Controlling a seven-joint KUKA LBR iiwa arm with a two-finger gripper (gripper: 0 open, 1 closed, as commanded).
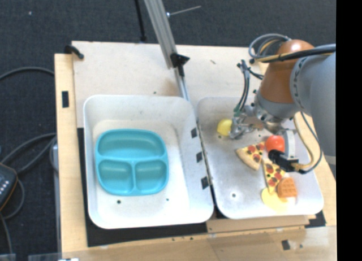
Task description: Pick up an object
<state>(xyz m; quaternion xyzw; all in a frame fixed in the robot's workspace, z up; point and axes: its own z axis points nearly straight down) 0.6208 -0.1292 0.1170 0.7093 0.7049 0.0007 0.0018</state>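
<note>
The arm comes in from the right over the right bin [226,195], and its gripper [237,128] is down low near that bin's upper left part, just beside a small yellow ball-like toy [224,126] that lies on the bin floor on the gripper's left. Whether the gripper has anything between its tips cannot be told from this slant; the yellow toy looks to be touching or nearly touching it, but it is not seen clamped. The yellow toy is roundish, so it has no clear long axis and points no particular way. Below and right of the yellow toy lies a pizza slice toy [250,155], its long axis running roughly left to right with the narrow tip towards the left. A second pizza slice toy [272,174] lies further below and right, its length running more up and down. A red-orange round toy [275,142] sits right of the first slice, and a waffle-like orange piece [287,188] rests on a pale yellow piece [271,198] near the bin's lower right. Well to the left of the yellow toy, in the left bin [181,141], lies a blue divided tray [132,161] with three compartments. No writing or brand can be read on any of these.
</note>
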